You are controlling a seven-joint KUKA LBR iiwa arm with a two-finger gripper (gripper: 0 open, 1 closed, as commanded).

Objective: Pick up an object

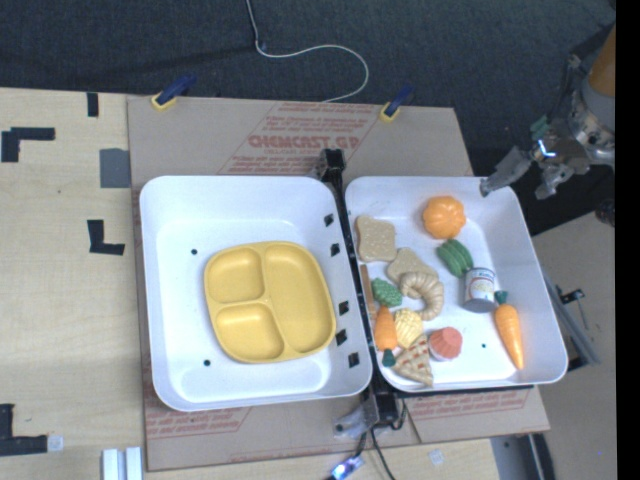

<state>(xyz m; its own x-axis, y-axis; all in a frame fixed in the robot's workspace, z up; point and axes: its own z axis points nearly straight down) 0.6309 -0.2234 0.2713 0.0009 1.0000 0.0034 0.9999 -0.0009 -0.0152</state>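
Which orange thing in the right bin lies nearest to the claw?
The round orange fruit at the far end, closer to the claw than both carrots.

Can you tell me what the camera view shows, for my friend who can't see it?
Two white bins sit side by side: the left bin holds a yellow divided plate, and the right bin holds toy food, including an orange, a carrot, bread and a small can. The robot's gripper hovers at the right bin's far right corner.
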